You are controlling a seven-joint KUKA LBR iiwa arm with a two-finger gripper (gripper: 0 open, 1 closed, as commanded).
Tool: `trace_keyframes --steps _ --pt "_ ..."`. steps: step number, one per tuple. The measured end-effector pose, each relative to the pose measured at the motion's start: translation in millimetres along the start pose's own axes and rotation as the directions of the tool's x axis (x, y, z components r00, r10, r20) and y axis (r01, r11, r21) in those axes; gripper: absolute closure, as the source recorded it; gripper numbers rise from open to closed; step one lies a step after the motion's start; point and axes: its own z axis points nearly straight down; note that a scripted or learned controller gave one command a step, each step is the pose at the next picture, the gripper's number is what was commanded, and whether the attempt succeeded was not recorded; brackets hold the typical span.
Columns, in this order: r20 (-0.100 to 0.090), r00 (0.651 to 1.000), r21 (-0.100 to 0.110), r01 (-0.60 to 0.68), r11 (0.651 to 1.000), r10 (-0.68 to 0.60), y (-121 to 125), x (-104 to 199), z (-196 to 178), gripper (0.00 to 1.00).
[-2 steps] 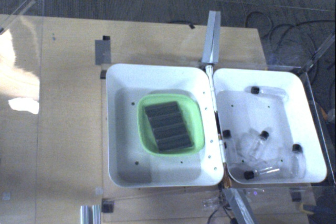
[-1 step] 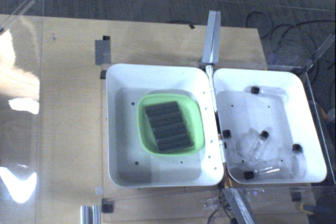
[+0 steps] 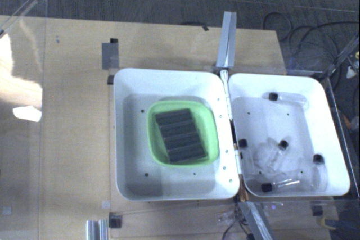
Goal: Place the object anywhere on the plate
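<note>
A light green square plate (image 3: 209, 121) sits in the left white bin (image 3: 130, 137), right of its middle. A dark grey ribbed rectangular block (image 3: 180, 135) lies on the plate, turned a little off square. In the right white bin (image 3: 332, 137) lie several clear plastic tubes with black caps, one near the back (image 3: 288, 99), one in the middle (image 3: 274, 153) and one at the front (image 3: 278, 183).
A grey metal post (image 3: 226, 40) stands behind the seam between the two bins. The bins rest on a tan wooden bench (image 3: 62, 137). Cables (image 3: 306, 36) lie at the back right.
</note>
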Motion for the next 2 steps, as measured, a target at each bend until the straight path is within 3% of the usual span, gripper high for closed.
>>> trace_keyframes --steps 1,2 --pt "-0.001 0.992 -0.004 -0.126 0.992 0.126 30.0 -30.9 -0.8 0.0" --pt "0.005 0.991 0.001 -0.131 0.991 0.131 29.4 -31.9 44.7 0.0"
